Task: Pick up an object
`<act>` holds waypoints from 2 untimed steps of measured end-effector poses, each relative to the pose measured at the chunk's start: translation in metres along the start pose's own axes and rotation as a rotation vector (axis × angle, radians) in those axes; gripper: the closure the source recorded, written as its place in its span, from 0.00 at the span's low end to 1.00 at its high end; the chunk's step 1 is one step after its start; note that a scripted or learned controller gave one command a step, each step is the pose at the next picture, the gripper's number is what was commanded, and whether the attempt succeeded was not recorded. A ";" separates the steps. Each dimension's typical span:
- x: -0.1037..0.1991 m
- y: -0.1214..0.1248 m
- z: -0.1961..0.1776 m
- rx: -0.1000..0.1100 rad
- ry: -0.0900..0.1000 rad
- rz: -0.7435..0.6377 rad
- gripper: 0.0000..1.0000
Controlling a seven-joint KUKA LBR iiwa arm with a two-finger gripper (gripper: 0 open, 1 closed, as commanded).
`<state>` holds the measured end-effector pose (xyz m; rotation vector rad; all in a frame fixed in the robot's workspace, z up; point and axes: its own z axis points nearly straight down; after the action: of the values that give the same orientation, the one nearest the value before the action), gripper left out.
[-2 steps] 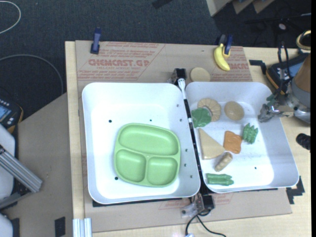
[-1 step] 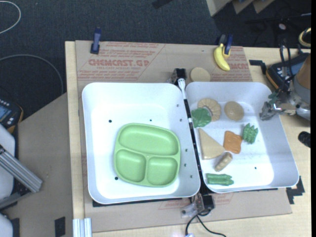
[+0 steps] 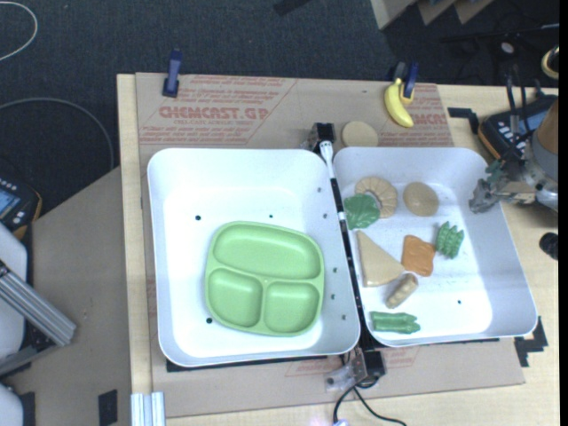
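Note:
The right bin (image 3: 484, 313) holds several toy foods: a ridged tan shell piece (image 3: 377, 192), a dark green leafy piece (image 3: 360, 211), a round tan bun (image 3: 421, 199), an orange square piece (image 3: 418, 255), a green spiky piece (image 3: 449, 240), a cream wedge (image 3: 376, 260), a small tan piece (image 3: 401, 289) and a green pod (image 3: 393, 322). My gripper (image 3: 485, 195) hangs at the right bin's right rim, apart from the foods, with nothing seen in it.
The left bin (image 3: 177, 193) bears a green three-compartment tray (image 3: 264, 277). A yellow banana (image 3: 398, 105) and a tan disc (image 3: 359, 134) lie on the board behind the bins. Cables and gear sit at the far right.

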<state>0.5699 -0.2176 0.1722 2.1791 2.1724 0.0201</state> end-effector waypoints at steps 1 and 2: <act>0.000 0.001 -0.010 -0.003 -0.001 -0.001 1.00; -0.001 0.003 -0.021 -0.006 -0.002 -0.001 1.00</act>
<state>0.5716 -0.2174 0.1930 2.1734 2.1699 0.0247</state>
